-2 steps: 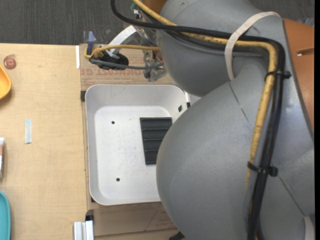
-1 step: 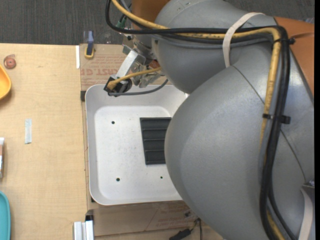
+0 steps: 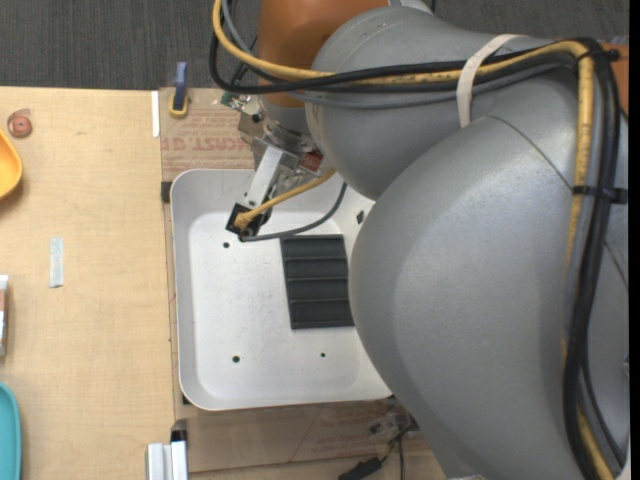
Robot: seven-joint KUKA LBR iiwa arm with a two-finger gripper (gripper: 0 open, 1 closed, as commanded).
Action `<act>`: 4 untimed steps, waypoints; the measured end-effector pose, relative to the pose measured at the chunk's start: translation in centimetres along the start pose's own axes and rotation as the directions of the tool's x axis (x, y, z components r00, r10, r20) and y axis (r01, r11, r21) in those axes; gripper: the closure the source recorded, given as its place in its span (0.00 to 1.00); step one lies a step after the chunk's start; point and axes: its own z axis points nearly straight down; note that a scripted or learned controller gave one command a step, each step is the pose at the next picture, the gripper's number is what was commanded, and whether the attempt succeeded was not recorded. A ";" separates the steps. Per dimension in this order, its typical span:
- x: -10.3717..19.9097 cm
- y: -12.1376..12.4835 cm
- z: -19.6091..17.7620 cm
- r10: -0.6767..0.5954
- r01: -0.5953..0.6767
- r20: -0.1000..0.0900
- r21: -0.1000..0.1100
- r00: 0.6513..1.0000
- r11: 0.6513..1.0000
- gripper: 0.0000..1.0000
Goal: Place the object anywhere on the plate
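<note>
The object is a black ribbed block [image 3: 318, 283]. It lies flat on the floor of the white bin [image 3: 200, 368], right of the bin's middle, and its right edge runs under the bulk of the grey arm [image 3: 480, 228]. Nothing is touching the part of the block that can be seen.

The arm's wrist end, below the orange band [image 3: 310, 18], hangs over the bin's upper edge, up and left of the block. The gripper [image 3: 283, 163] sits there, but I cannot tell whether it is released or clenched, and nothing can be seen in its hold.

I cannot make out a plate for certain. An orange-yellow rim [image 3: 6, 173] and a teal rim [image 3: 7, 433] show at the left edge of the frame on the wooden board [image 3: 90, 348], well apart from the bin, and either might be the plate.

By my reading, the pick has not been made yet and this is the approach stage. The next move calls for bringing the gripper down and right over the block and lining it up across the block's narrow width. It would then close, lift clear of the bin wall and carry the block left.
</note>
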 end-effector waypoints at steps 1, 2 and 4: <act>0.0 0.0 0.0 0.000 0.000 -0.001 0.000 1.000 1.000 0.00; -4.1 -7.1 5.8 0.045 -0.045 0.002 0.001 0.999 0.999 0.00; -4.5 -7.8 7.4 0.251 -0.251 -0.001 0.000 0.968 0.968 0.00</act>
